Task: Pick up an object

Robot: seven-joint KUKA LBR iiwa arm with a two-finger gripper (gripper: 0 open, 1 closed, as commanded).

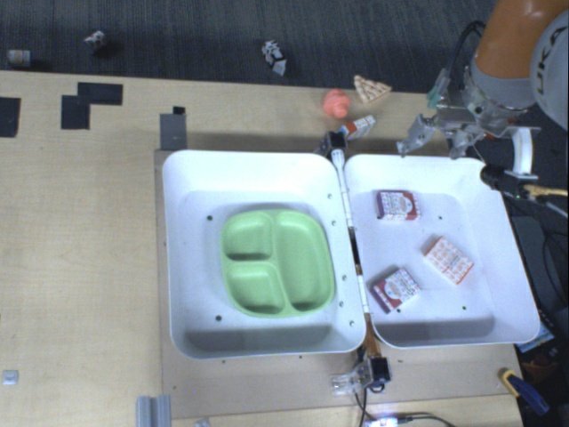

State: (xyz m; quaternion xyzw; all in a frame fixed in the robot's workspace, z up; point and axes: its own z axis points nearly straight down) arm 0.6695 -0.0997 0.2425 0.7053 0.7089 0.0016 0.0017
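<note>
End effector (442,137) sits over the far rim of the right bin (516,265), near the desk's far right edge; fingers look splayed apart with nothing between them, so treat it as released. You've got three candidates in that bin: a small maroon-and-white packet (396,205) toward the far side, a pale patterned packet (447,260) mid-bin toward the right wall, and another maroon-and-white packet (396,289) nearer the front, just beside the divider rim. All three lie flat and well apart from each other, so no clutter problem. My call: go for the far packet, it's nearest the end effector and has bare floor around it on all sides. Come straight down, align the fingers across its short side, and close only once the tips are at floor level, since flat packets slip if you pinch high. I'd skip the front one; the bin wall may foul a finger. The green divided tray (276,262) in the left bin (191,194) looks too broad to pinch, ignore it. Loose bits on the desk's far edge are out of play.
</note>
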